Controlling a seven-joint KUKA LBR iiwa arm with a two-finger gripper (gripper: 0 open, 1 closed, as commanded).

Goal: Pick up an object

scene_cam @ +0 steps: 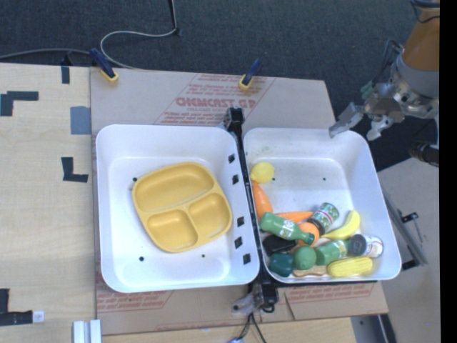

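The tool [359, 122] is up by the far right corner of the right bin [314, 152], with its two fingers spread apart and nothing between them. The toys sit in a pile [314, 245] at the near end of that bin. A yellow tray [182, 206] lies in the left bin [114, 191].

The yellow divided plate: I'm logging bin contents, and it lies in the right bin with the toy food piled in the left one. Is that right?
Not quite: the bins are swapped. The camera view shows the yellow divided plate lying in the left bin, and the toy food piled in the right bin.
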